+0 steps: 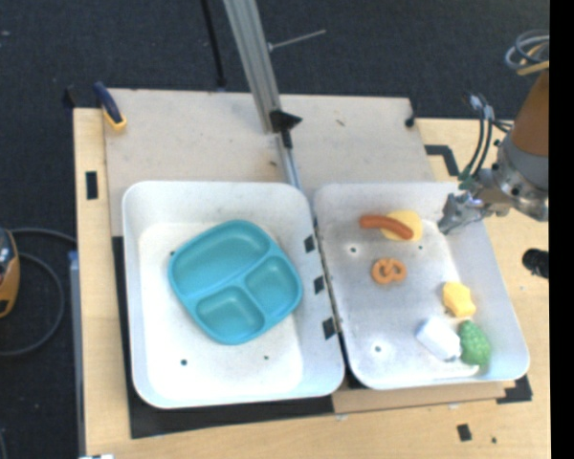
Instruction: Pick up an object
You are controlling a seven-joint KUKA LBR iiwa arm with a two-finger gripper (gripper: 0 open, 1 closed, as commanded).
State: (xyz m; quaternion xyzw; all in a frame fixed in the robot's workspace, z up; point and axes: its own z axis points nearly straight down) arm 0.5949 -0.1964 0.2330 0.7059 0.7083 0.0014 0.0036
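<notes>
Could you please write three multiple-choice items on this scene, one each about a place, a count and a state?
1. Where does the teal tray lie?
A. In the left bin
B. In the right bin
C. On the bare bench

2. How many compartments does the tray have?
A. Two
B. Three
C. Five

3. How does the gripper stand to the hot dog?
A. It holds the hot dog
B. It presses it flat
C. It is beside it, apart

Key: 1 A, since the tray rests inside the left bin. 2 B, since its ridges mark off three wells. 3 C, since the gripper sits to the hot dog's right in the right bin, with a gap between.
</notes>
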